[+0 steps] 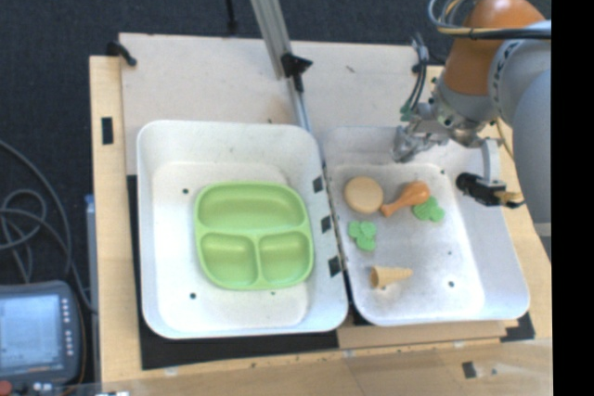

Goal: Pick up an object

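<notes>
The right bin [483,278] holds a round tan bun [364,194], an orange carrot-like piece [408,198], a green leafy piece [429,211], another green piece [363,235] and a small ice-cream cone [390,275]. My gripper [406,148] hangs over the far end of this bin, a little behind the carrot-like piece and the bun. Nothing shows between its fingers.
The left bin [158,199] holds a green three-compartment plate [252,234]. A metal post [269,5] rises at a slant behind the bins. The bench edge [111,227] lies left of the bins, with a monitor [32,334] at bottom left.
</notes>
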You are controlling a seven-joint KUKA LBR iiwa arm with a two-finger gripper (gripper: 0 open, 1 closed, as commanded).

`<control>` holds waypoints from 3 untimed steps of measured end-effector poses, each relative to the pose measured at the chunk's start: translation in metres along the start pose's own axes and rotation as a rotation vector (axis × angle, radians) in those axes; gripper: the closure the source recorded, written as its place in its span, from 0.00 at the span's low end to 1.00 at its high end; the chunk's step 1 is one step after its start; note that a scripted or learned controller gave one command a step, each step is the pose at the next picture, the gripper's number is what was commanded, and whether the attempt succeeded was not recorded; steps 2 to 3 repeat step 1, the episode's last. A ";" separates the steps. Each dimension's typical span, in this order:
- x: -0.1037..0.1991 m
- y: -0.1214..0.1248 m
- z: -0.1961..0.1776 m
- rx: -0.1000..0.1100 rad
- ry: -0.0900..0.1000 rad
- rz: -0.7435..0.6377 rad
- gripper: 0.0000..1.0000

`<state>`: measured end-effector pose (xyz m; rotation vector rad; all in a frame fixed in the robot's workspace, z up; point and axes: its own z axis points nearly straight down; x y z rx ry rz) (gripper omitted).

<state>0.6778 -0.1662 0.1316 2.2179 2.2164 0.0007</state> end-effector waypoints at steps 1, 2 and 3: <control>0.000 0.006 -0.046 -0.002 0.003 -0.003 1.00; 0.000 0.006 -0.046 -0.002 0.003 -0.003 1.00; 0.000 0.006 -0.046 -0.002 0.003 -0.003 1.00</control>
